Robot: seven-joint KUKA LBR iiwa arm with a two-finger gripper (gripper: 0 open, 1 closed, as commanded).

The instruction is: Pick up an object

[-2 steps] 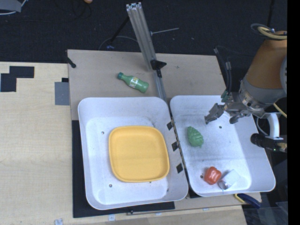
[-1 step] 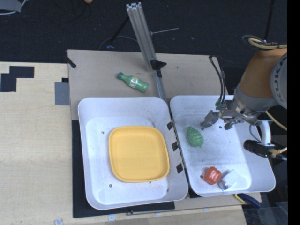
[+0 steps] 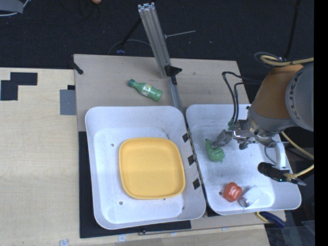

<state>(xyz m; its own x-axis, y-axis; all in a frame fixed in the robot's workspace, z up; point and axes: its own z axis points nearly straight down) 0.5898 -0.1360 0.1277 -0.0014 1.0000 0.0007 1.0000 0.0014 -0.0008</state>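
A: The gripper [image 3: 221,140] sits in the right bin [image 3: 287,201], reaching in from 3 o'clock below the arm [image 3: 279,99] with its orange band. I cannot tell from this angle how it is set.

B: What is near it?

A: A green lumpy object [image 3: 216,151] lies just at its tip, toward 7 o'clock of it, by the bin's left wall. Whether the 2 are touching I cannot tell; nothing shows it as gripped.

B: Anything else in that bin?

A: A red object [image 3: 231,191] lies at 6 o'clock of the green one, near the front edge, with a small grey piece [image 3: 244,202] just beside it at 4 o'clock.

B: And the left bin [image 3: 97,137]?

A: It bears 1 yellow plate [image 3: 151,167], square with rounded corners, lying flat near its middle.

B: Outside the 2 bins?

A: A green bottle [image 3: 146,90] lies on its side on the bench [image 3: 210,81], at 12 o'clock of the left bin. A grey metal rail [image 3: 156,35] slants away at 1 o'clock of the bottle.
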